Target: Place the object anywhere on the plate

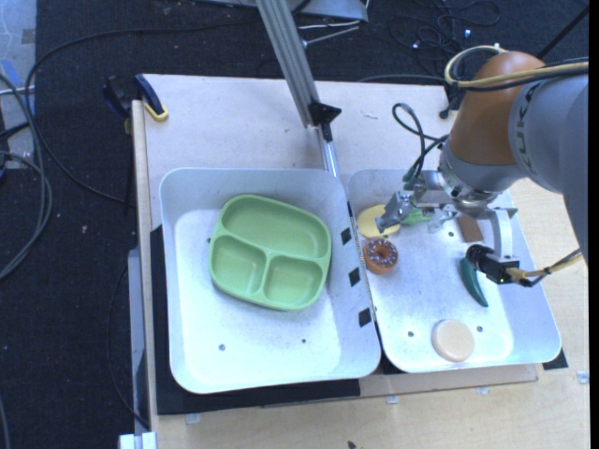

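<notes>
**Pincer low over the right bin, plate waiting in the left**

The green three-compartment plate (pixel 270 252) is taken as the landmark; it lies in the left bin (pixel 187 344), with nothing seen on it. The pincer (pixel 404 209) is lowered into the right bin (pixel 524 344), well to the right of the plate, past the seam between the bins. A yellow object (pixel 372 219), flat and rounded, is seen just at the pincer's tip, on the side facing the plate; its full outline is partly covered, so no long axis can be made out. Whether the pincer is spread or pinching this piece cannot be told.

A sprinkled doughnut (pixel 380 254) lies just below the yellow object, slightly nearer the plate's right edge. Further right of the plate, a green pepper-like piece (pixel 473 283) and a pale disc (pixel 453 340) are set apart.

The yellow object is judged the likely target; once it is secured, a leftward carry across the seam would be required.
</notes>
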Controlling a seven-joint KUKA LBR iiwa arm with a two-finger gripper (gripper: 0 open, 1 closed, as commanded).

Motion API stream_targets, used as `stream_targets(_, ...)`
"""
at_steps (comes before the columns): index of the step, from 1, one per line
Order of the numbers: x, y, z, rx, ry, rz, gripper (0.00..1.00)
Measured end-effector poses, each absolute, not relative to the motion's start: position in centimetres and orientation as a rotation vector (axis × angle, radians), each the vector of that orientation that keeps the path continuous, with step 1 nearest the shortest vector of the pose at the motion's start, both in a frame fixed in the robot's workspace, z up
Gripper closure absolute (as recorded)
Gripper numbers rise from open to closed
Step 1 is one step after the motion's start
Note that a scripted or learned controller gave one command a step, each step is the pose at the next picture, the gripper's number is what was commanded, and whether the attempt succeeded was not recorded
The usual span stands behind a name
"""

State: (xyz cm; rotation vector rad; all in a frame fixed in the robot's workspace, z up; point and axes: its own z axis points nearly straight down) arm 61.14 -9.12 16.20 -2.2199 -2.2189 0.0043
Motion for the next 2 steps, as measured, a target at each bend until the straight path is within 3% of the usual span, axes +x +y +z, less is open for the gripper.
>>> stream_targets(2,61.7,-9.2,9.1,-2.222,-2.221,0.002,0.00)
